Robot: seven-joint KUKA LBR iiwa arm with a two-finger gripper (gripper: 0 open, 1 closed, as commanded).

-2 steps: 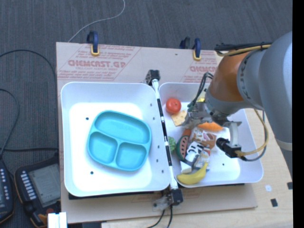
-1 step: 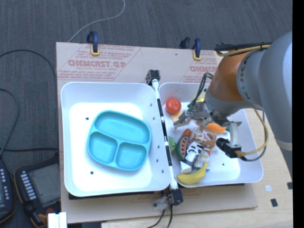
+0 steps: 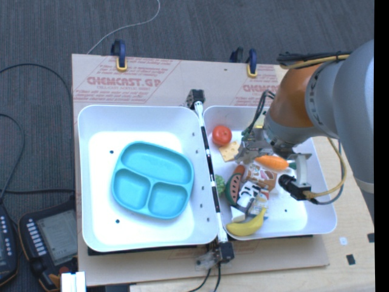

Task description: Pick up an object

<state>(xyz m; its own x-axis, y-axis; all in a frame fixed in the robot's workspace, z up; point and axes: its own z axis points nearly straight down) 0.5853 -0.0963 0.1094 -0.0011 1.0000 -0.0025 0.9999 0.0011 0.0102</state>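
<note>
My gripper (image 3: pixel 260 157) hangs low over the right bin (image 3: pixel 316 221), below the arm's orange band, right above a heap of toy food. An orange carrot (image 3: pixel 271 162) lies directly at the gripper, on top of the heap; contact cannot be judged. Under it sits a printed white and black packet (image 3: pixel 251 190). A red tomato (image 3: pixel 222 135) and a tan cracker-like piece (image 3: pixel 228 154) rest just left of the gripper. Near the bin's front lies a yellow banana (image 3: pixel 246 225). A green piece (image 3: pixel 219 185) and a reddish piece (image 3: pixel 236 177) lean near the divider.
The left bin (image 3: pixel 97 224) holds a blue three-compartment plate (image 3: pixel 152 179). A rod (image 3: pixel 206 157) runs between the two bins. The arm's grey body (image 3: pixel 346 96) overhangs the right bin's far right side. Cables loop by the wrist (image 3: pixel 328 190).
</note>
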